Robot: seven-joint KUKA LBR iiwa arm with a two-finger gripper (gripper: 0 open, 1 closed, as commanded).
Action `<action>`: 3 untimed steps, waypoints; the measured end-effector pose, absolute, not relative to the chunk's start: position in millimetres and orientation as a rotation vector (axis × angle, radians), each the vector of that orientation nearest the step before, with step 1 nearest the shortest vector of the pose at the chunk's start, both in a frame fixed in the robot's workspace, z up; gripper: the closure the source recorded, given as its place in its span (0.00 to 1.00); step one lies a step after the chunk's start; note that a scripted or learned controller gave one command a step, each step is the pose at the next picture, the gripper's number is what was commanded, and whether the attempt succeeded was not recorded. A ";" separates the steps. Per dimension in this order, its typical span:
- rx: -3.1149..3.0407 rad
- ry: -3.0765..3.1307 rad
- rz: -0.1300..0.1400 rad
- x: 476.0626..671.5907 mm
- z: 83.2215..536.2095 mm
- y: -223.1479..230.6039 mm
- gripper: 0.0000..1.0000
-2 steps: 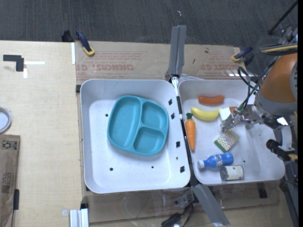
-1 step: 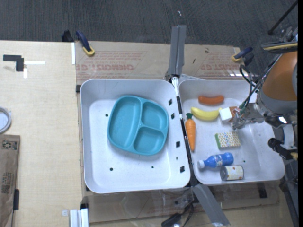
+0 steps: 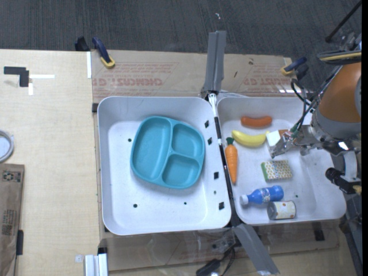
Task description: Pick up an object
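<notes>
The right bin (image 3: 315, 195) holds a red sausage (image 3: 256, 121), a yellow banana (image 3: 249, 138), an orange carrot (image 3: 231, 162), a speckled green-yellow block (image 3: 276, 169), a blue bottle (image 3: 263, 195) lying on its side and a small can (image 3: 282, 210). A small white and orange piece (image 3: 272, 137) lies just right of the banana. My gripper (image 3: 280, 148) hangs low in the bin's middle, right beside that piece and just above the speckled block. I see nothing clearly held in it.
The left bin (image 3: 104, 171) carries a blue divided plate (image 3: 168, 152). A grey divider (image 3: 216, 62) runs between the bins at the back. Yellow-blue clamps (image 3: 102, 52) (image 3: 294, 66) sit on the cardboard behind. The arm's cables (image 3: 307, 105) hang over the right bin's far right.
</notes>
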State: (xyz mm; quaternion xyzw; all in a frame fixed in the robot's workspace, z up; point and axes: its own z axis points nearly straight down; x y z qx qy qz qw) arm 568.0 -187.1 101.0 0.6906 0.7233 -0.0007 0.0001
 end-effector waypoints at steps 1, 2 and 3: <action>2.170 2.270 -0.002 568.2 110.3 -187.7 1.00; 2.171 2.270 -0.002 568.2 110.2 -187.6 0.00; 2.143 2.303 0.004 587.8 121.9 -218.2 0.00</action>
